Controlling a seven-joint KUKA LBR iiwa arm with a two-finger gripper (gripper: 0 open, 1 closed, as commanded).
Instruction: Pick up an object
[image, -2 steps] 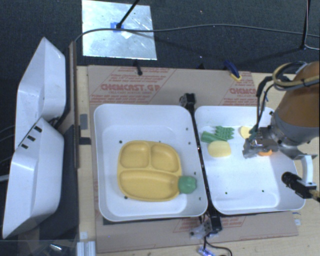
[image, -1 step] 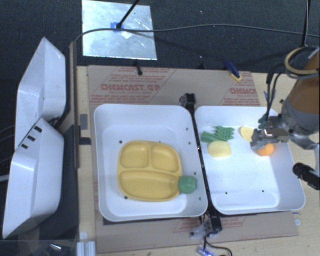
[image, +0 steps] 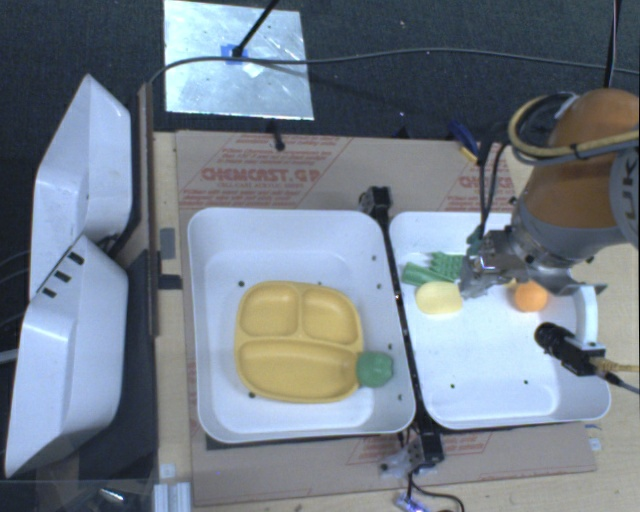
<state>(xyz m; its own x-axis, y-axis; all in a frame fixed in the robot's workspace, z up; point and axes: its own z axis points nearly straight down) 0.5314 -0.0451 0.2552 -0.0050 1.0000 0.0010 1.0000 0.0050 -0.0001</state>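
The gripper (image: 480, 272) is low in the right bin (image: 500, 395), just beside the pale yellow object (image: 438, 298) and the green toy (image: 437, 267), probably to take one of them. I cannot tell how it is set for a grasp. An orange ball (image: 530, 296) lies near; the left bin (image: 290, 228) has a yellow plate (image: 295, 340) and a green ball (image: 375, 369).
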